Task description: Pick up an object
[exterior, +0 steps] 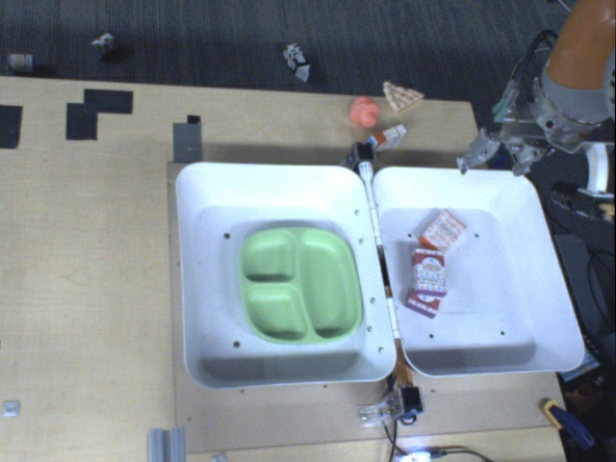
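Two small packets lie in the right bin (539,258): an orange-and-white carton (443,230) and, just in front of it, a red-and-white packet (426,280). They touch or nearly touch at one corner. My gripper (500,158) hangs over the far right rim of that bin, well behind and to the right of both packets. Its two fingers (474,159) stand spread apart, open, with nothing between them. The orange wrist band (583,37) shows above it at the upper right.
The left bin (202,258) holds a green divided plate (299,283). Behind the bins on the bench lie a pink ball (364,113), a wedge-shaped toy (402,95) and a small tube (385,140). Cables run along the right side.
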